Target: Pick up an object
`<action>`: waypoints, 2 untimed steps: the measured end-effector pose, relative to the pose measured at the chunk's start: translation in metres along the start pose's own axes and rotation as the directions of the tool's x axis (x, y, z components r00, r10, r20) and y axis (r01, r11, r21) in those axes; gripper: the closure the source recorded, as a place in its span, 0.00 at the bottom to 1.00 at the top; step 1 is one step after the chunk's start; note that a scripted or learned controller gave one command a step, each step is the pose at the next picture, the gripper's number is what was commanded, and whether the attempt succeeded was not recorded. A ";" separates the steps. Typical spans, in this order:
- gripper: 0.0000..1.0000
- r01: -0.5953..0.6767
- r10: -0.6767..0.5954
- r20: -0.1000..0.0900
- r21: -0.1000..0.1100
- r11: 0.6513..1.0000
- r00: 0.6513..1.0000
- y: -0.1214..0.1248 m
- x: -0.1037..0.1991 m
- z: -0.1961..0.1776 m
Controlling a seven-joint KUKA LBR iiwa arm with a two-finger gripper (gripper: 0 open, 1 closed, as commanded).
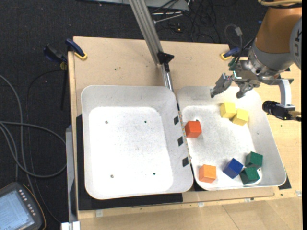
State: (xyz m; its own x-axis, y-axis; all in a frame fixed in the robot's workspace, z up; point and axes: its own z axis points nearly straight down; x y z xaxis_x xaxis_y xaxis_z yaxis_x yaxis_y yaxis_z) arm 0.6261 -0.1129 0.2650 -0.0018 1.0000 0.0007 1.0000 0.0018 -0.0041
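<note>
The right bin [268,143] holds several small blocks. Two yellow blocks [233,113] lie together near its far right side. An orange-red block [193,128] sits by its left wall. An orange block [207,173], a blue block [233,167] and two green blocks [251,168] lie along its near edge. My gripper [232,87] hangs over the far edge of the right bin, just beyond the yellow blocks, open, with nothing between its fingers.
The left bin [96,128] lies beside the right one on the wooden bench [120,61]. A slanted metal pole [146,23] reaches down to the gap between the bins. Clamps [76,49] grip the bench's far corners.
</note>
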 end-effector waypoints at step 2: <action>0.00 -0.002 0.002 0.000 0.003 1.000 1.000 -0.001 0.003 0.062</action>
State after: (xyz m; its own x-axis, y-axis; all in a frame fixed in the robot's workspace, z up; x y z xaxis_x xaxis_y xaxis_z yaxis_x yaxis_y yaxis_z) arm 0.6243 -0.1102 0.2029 0.0001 1.0000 0.0003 1.0000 -0.0001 -0.0068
